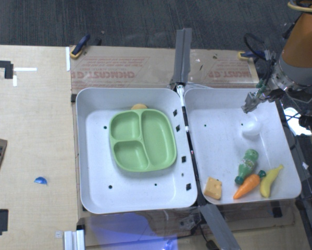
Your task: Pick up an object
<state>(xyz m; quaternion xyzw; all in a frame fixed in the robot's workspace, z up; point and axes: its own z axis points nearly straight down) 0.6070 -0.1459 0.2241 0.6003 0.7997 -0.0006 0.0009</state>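
The right bin (218, 116) holds a small cluster near its front right corner: an orange carrot (247, 186), a yellow banana (270, 180), a green toy (248, 163) and a tan block (213, 188). A pale white lump (251, 128) lies further back. My gripper (251, 103) hangs over the far right part of this bin, above and behind the white lump and well away from the cluster. Nothing shows in its grasp.
The left bin (93, 155) carries a green divided plate (144, 139), with a small yellow object (139, 107) peeking out behind it. A grey divider bar (183, 56) rises between the bins at the back. Cables (296, 121) trail along the right bin's right rim.
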